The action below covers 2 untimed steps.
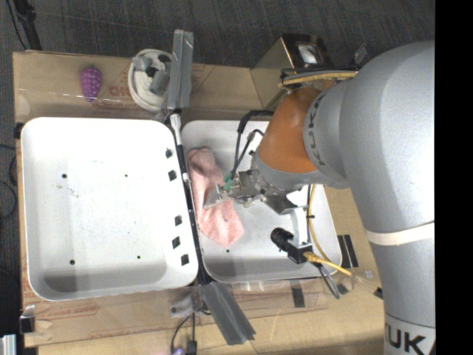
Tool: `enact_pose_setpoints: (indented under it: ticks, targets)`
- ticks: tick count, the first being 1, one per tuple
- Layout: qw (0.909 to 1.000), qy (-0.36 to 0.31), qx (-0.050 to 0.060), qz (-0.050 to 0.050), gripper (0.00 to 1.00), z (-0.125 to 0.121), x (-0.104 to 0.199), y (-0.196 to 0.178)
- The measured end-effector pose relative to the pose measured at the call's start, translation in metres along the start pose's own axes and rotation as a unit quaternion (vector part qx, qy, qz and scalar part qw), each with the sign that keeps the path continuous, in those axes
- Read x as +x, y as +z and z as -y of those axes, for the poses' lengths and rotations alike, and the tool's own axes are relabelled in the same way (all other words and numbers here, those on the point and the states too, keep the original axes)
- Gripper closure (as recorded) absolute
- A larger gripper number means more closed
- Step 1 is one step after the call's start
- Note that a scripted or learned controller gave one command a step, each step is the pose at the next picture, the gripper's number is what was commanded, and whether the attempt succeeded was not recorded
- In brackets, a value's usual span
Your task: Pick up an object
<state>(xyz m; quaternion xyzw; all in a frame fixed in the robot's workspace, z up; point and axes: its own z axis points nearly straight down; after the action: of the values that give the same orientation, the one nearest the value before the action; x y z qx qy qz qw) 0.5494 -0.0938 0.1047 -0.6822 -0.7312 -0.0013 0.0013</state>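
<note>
Pink cloth (216,220) is found in the right bin (255,261), bunched up along the wall shared with the left bin (96,198). The gripper (230,189) is parked right over its middle, so that bit of the cloth is hidden. Whether the gripper is spread or clamped, or whether anything is actually pinched, can't be told from this angle tbh. The grey arm (369,124) with its orange band (290,135) is reached in from the right, and a good chunk of the right bin is covered by it.

The cloth itself is soft pale pink and crumpled, laid lengthwise in a lumpy strip. A wider, flatter end is turned toward the near side and a narrower folded end toward the far side.

A row of small black clips (176,198) is seen along the divide between the bins, and the left bin's white floor is marked by a few dark dots. Further back, on the brown cardboard-covered bench (52,87), a white round thing (150,80) (tape roll? cup? can't be made out) is set just beside a grey metal bar (181,69). A small purple grape-like bunch (91,82) is placed nearer the view's left edge. A brown box (299,54) is seen behind the right bin. Dark carpet (222,6) is spread beyond all that.
</note>
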Motion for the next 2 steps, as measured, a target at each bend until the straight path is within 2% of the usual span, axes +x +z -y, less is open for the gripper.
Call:
enact_pose_setpoints:
  ticks: [1,2]
  targets:
    - [0.9998,-0.020,0.002,0.001,0.00,-0.0698,-0.0175,0.0138]
    - [0.9997,-0.024,0.004,0.001,1.00,-0.0699,-0.0156,0.0049]
